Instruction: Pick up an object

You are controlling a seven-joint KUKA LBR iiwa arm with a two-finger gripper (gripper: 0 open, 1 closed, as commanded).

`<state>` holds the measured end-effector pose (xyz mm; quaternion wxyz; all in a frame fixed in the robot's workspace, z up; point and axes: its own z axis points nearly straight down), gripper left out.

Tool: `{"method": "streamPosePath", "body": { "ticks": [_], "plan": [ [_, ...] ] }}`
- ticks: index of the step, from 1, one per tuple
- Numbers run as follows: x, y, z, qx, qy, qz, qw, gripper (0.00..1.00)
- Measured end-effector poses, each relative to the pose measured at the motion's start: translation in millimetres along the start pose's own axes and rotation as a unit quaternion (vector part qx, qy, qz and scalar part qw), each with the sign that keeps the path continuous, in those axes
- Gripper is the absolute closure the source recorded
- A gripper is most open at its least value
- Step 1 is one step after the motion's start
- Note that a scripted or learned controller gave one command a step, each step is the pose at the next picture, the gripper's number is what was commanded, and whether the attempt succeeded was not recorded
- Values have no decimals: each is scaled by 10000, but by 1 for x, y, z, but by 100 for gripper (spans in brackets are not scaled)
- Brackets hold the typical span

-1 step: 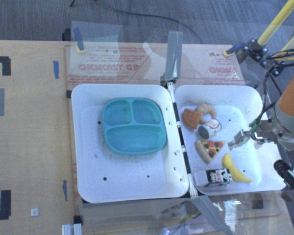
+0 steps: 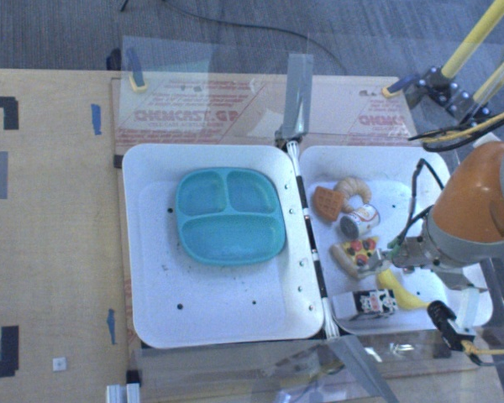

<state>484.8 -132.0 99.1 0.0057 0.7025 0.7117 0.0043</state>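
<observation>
The right bin (image 2: 403, 168) holds several toy foods. An orange waffle-like piece (image 2: 325, 202) lies beside a tan croissant (image 2: 354, 190). Below them sit a small can-shaped item (image 2: 359, 220), a colourful piece (image 2: 361, 249) on a tan hot-dog bun (image 2: 345, 261), and a yellow banana (image 2: 401, 290). My gripper (image 2: 395, 259) hangs low over the bin's right-hand middle, just above the banana's upper end and right of the colourful piece. The wrist body blocks the view of its tip.
A teal divided plate (image 2: 230, 217) lies in the left bin (image 2: 151, 250). A small black-and-white block (image 2: 375, 302) rests at the right bin's near edge. Yellow poles and cables (image 2: 462, 57) stand at the far right. A clear divider (image 2: 296, 107) rises behind the bins.
</observation>
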Motion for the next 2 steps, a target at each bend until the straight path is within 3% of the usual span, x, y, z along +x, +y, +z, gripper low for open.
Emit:
{"method": "streamPosePath", "body": {
  "ticks": [1, 2],
  "plan": [
    [-1, -1, -9, 4, 1, 16, 10000, 100],
    [53, 111, -85, 65, 3, 549, 9985, 100]
  ]
}}
